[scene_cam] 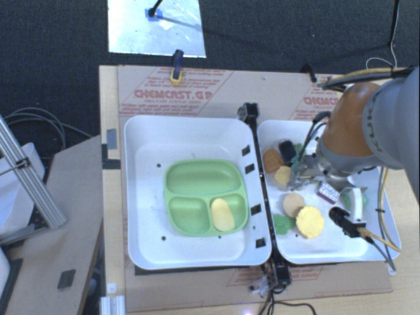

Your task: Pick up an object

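bench (197, 92), topped with a printed cardboard sheet, bears two white bins side by side. grey arm (394, 117) with an orange band (348, 120) reaches in from the right over the right bin (315, 253). left bin (141, 176) holds a green tray (197, 176) with three compartments, and a pale yellow piece (222, 214) lies in the tray's lower right compartment. gripper (303, 170) sits low over the upper middle of the right bin, among the objects there; whether it is open, closed or gripping anything cannot be told. a yellow disc (310, 222) lies toward the near edge of that bin, with a tan round (293, 204) touching its upper left. a brown round (272, 157) lies by the bin's left wall. a green piece (283, 224) sits just left of the disc. a white and green thing (354, 201) lies toward the bin's right side, and a red and white packet (327, 192) is between it and the tan round. a black thing (287, 150) lies just right of the brown round. a yellow lump (283, 174) sits just below the brown round, close beside the gripper on its left.
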